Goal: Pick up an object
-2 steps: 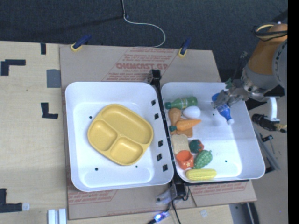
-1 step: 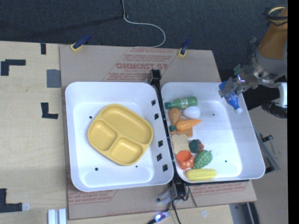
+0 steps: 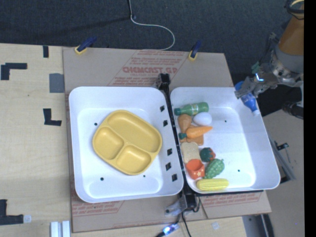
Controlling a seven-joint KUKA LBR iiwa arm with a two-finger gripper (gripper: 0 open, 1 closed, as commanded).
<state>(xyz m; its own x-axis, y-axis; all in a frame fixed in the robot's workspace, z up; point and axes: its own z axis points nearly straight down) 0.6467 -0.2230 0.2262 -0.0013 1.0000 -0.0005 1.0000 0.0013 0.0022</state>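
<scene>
Along the left side of the right bin (image 3: 247,142) lie several toy foods: a green bottle (image 3: 194,108), a white egg (image 3: 202,118), a carrot (image 3: 198,131), a slice of bread (image 3: 189,151), a red cup (image 3: 195,169), a green bumpy fruit (image 3: 215,168) and a corn cob (image 3: 212,184). My gripper (image 3: 248,98) hangs over the upper right rim of that bin, well apart from the toys. Something blue shows at its tip, and I cannot make out whether it is part of the gripper or a held thing.
The left bin (image 3: 84,107) holds a yellow divided plate (image 3: 127,141). A black hinge strip (image 3: 170,132) runs between the bins. The grey arm with its orange band (image 3: 291,38) reaches in from the upper right. Both bins rest on a cardboard sheet (image 3: 148,68).
</scene>
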